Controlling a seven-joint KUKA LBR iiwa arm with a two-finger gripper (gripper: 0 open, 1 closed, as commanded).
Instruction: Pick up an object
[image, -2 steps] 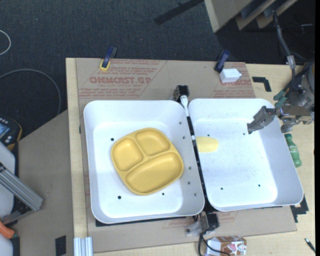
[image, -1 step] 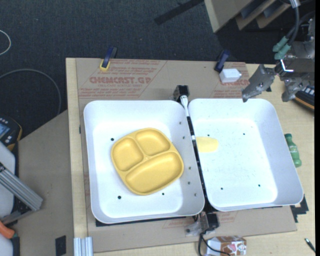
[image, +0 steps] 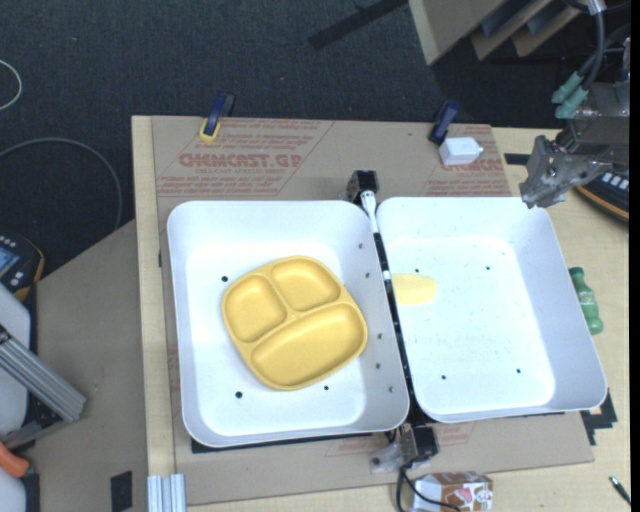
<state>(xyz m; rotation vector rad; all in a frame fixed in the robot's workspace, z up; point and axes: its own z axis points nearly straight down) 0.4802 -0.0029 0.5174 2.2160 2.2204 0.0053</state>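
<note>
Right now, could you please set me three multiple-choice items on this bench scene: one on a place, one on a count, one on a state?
1. Where does the yellow divided plate lie?
A. left bin
B. right bin
C. on the cardboard

2. How many compartments does the plate have?
A. two
B. three
C. five

3. Where is the gripper?
A. pressed on the plate
B. above the right bin's far right corner
C. over the left bin

Answers:
1. A, it rests on the left bin floor.
2. B, two small sections and one large.
3. B, it hangs by the right bin corner, far from the plate.
</note>
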